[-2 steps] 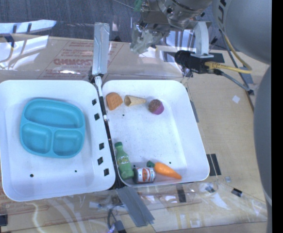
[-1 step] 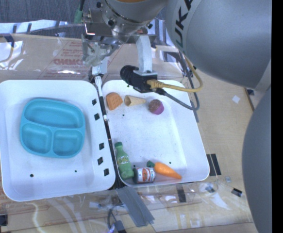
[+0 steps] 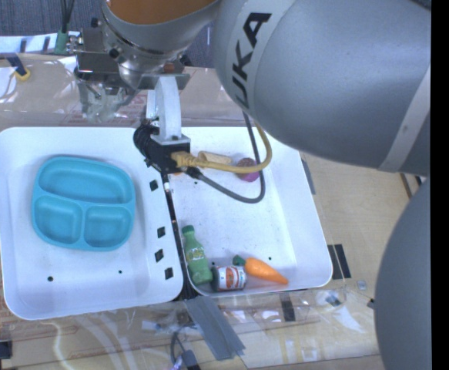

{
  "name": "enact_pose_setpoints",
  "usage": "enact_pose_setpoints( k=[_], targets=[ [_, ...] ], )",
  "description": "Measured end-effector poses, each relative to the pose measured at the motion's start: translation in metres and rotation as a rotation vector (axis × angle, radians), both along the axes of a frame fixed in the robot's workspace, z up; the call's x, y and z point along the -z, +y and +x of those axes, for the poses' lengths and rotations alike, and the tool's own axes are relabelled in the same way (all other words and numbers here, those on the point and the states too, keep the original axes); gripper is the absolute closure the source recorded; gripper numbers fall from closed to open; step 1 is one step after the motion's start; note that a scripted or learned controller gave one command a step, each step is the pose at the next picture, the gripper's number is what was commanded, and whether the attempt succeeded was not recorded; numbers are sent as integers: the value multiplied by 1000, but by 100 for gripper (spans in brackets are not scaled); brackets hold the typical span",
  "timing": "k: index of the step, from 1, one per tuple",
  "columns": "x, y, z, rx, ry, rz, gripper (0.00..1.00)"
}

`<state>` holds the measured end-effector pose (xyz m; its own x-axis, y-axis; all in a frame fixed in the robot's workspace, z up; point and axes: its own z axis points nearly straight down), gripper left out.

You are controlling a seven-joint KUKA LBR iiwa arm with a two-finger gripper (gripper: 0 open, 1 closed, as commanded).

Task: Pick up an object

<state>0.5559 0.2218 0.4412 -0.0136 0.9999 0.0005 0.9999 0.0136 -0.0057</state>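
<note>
While end effector hovers, carrot well apart

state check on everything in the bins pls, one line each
blue tray: flat, right way up, compartments empty, in left bin
green bottle: on its side, cap on, in right bin
small can: on its side, beside the bottle
carrot: lying flat by the near wall
purple item: partly hidden, state unclear
</note>
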Motion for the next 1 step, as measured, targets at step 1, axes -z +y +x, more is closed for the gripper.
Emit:
enact_pose_setpoints(
  k=[1],
  targets=[
    [89,-3,17,4,4,-6,100]
  ],
)
